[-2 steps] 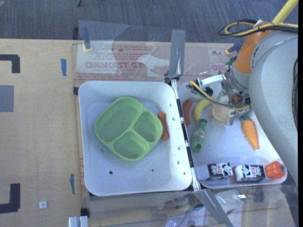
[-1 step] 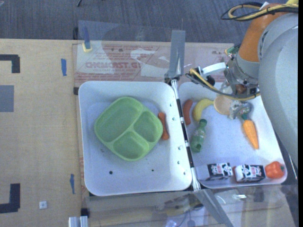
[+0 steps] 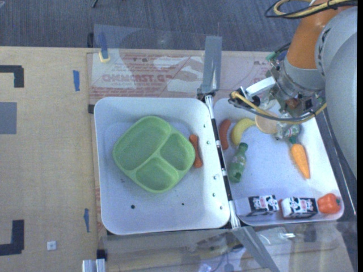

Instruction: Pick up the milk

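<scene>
My arm (image 3: 332,44), grey with its orange band, enters from the right and hangs over the far end of the right bin. The counter (image 3: 39,152) is tan, with black corner marks and blue tape strips on its left part. A sheet of printed cardboard (image 3: 153,75) lies behind the bins; its red lettering is too faint to read.

The left bin (image 3: 113,208) holds a green divided plate (image 3: 154,153), tilted slightly, with a small orange piece (image 3: 196,151) touching its right edge.

The right bin (image 3: 266,169) holds the rest. My pincer (image 3: 286,130) sits low over the bin's far part, above a pale round item I cannot identify; whether the pincer is spread or pressed together, I cannot tell. A yellow banana (image 3: 243,128) lies just left of it, beside a red-orange piece (image 3: 225,134) against the bin's left wall. A green bottle (image 3: 237,162) lies below the banana. A carrot (image 3: 300,159) lies below the pincer.

Two milk cartons (image 3: 281,205), white with black patches, lie side by side along the bin's near wall, well apart from the pincer. Any print on them is too small to read. An orange-red fruit (image 3: 329,203) sits just right of them in the near right corner.
</scene>
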`<action>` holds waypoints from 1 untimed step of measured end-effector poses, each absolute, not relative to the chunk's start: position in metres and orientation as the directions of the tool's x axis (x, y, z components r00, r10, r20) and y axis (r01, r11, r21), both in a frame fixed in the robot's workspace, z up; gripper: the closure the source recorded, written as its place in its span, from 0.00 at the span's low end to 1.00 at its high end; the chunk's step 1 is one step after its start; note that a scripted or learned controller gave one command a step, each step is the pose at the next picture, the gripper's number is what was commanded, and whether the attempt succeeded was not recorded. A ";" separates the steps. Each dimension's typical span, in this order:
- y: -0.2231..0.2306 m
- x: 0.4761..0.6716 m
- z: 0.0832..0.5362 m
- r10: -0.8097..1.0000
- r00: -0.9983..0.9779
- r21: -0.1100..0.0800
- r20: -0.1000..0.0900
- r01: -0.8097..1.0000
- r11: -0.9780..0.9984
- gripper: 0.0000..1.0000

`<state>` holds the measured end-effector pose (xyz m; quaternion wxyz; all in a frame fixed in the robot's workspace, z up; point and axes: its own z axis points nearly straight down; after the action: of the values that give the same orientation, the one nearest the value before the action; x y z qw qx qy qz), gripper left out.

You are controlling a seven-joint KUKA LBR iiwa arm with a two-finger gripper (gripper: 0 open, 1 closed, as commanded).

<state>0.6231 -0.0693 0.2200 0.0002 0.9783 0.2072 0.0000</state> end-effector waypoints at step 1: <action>-0.145 0.648 0.204 0.519 0.855 0.000 -0.001 0.519 -0.855 1.00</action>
<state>0.6482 -0.1449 0.2042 -0.0001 0.9631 0.2693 -0.0003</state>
